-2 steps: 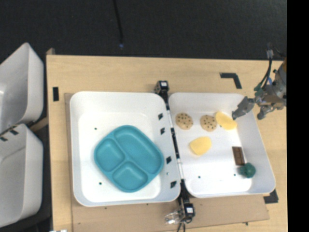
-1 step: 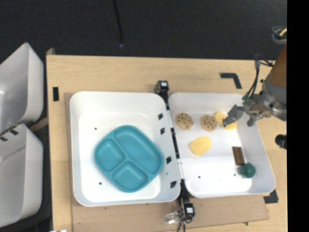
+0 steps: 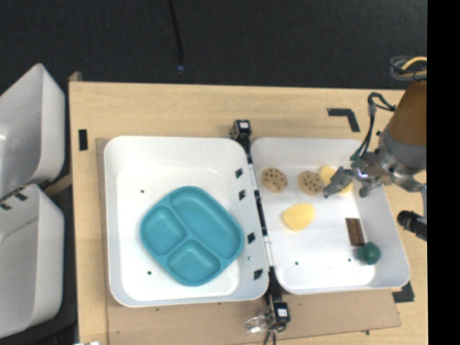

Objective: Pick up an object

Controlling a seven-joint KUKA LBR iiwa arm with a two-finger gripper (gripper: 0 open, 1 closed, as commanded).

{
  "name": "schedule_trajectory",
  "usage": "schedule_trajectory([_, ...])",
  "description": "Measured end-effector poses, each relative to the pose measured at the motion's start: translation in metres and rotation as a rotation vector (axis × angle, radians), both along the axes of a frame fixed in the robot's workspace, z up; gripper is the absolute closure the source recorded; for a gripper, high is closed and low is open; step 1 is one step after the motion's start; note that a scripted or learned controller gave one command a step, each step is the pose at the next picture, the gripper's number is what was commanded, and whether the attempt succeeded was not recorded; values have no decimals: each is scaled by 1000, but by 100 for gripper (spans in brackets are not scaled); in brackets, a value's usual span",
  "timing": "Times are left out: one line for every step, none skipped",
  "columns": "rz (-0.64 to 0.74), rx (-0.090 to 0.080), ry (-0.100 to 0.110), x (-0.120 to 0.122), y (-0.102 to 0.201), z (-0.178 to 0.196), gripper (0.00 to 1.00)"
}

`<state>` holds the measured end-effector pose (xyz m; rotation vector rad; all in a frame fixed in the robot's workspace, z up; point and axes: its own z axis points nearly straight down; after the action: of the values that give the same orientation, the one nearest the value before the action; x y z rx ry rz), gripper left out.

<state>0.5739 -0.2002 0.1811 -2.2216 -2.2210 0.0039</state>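
Note:
My gripper (image 3: 351, 187) hovers over the upper right part of the right bin (image 3: 316, 275), with its fingers spread open. A small yellow piece (image 3: 328, 172) lies partly under the left finger (image 3: 334, 185), and nothing is clamped between the fingers. Left of it lie two chocolate-chip cookies, one (image 3: 274, 179) further left and the other (image 3: 310, 182) close to the gripper. A larger yellow lemon-like piece (image 3: 298, 216) rests in the middle of the bin. A brown bar (image 3: 354, 231) and a dark green ball (image 3: 369, 254) sit near the bin's lower right.
The left bin (image 3: 126, 275) holds a teal divided plate (image 3: 190, 234). A clip-lined ridge (image 3: 253, 214) separates the two bins. The arm's orange band (image 3: 410, 117) rises at the right edge above the right bin.

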Motion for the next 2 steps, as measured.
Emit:
schedule_trajectory([-3,0,0,1,-5,-43,0])
schedule_trajectory([-4,-2,-8,3,-6,-29,100])
